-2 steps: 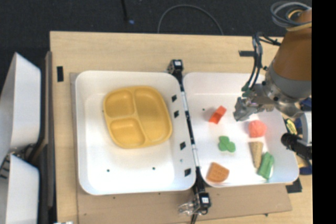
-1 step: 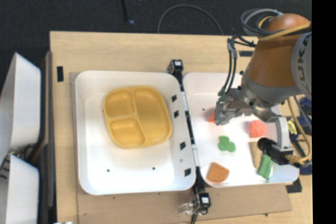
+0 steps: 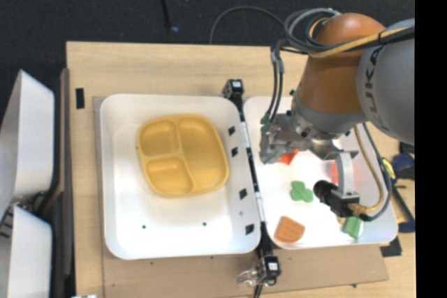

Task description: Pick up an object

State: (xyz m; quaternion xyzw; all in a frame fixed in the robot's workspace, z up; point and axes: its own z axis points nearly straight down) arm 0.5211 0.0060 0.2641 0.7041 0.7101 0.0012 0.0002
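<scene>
The yellow divided plate [image 3: 183, 154] lies flat in the left bin [image 3: 115, 220], three shallow compartments facing up; it looks like stiff, light plastic, wide and smooth, and I judge it a poor candidate for a two-finger pinch except at its raised rim. Taking that plate as the landmark, everything else sits to its right, past the divider into the right bin [image 3: 318, 237]. First comes an orange wedge-shaped piece [image 3: 289, 229], right of and below the plate near the bin's front edge, probably a light rigid toy that could be pinched across its flat sides. Farther right and a little higher lies a small green lobed piece [image 3: 302, 192], low and irregular, likely light but apt to slip or skid if squeezed off-centre. Above it, level with the plate's middle, a small red-orange piece [image 3: 286, 158] peeks out beside the gripper [image 3: 278, 147], which hangs over the right bin's upper part; whether the jaws are apart or together I cannot tell, and nothing is visibly held. Farthest right, a bright green block [image 3: 351, 226] sits near the bin's lower corner, boxy and probably the easiest to grasp across its parallel faces.
</scene>
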